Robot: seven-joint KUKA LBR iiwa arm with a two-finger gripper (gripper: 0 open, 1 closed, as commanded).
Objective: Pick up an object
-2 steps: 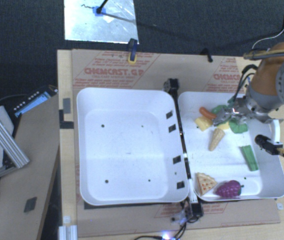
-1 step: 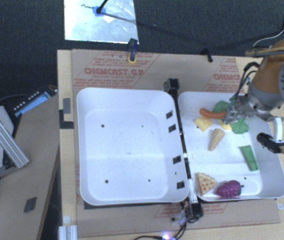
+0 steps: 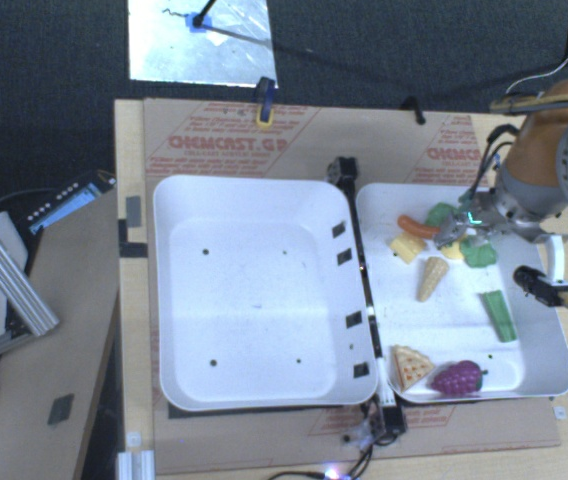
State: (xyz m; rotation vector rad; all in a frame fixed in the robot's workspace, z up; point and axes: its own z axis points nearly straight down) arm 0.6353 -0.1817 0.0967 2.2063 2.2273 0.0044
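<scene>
Overhead, we watch the jaws (image 3: 461,230) sink into the far cluster of toy food in the right bin (image 3: 554,368); whether they are clenched we cannot tell. Crowded beside the orange carrot (image 3: 416,226) and green pieces (image 3: 480,255), they could, we judge, nudge items aside and close on nothing.

Tabletop (image 3: 129,298), light wood, w/ cardboard sheet (image 3: 384,138) lying flat on it. On the sheet: two white bins side by side, left bin (image 3: 254,288) & right bin (image 3: 464,298), touching along their inner edges near tabletop center.
</scene>
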